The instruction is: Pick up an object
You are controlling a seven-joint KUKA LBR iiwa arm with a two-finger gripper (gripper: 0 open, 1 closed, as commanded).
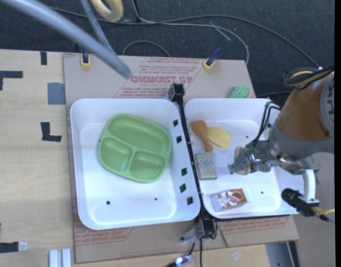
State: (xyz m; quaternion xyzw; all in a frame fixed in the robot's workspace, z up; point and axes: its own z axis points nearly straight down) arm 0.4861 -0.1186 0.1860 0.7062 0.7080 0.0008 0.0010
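Red print on the brown cardboard sheet [159, 74] looks like "CHEMCAST", can't tell the gripper's [241, 166] grip, hovering mid-right by a flat red-and-white snack packet [229, 198], speckled sponge block [206, 166] and glossy green three-compartment plastic plate [136, 147] centre-left.

Arm [304, 129]: rounded grey casing with a broad orange band above the wrist. Black cables loop over the orange section and run down its left side. Gripper [241, 164]: dark grey metal, compact and angular. A white bracket and a black cylindrical fitting sit below the wrist.
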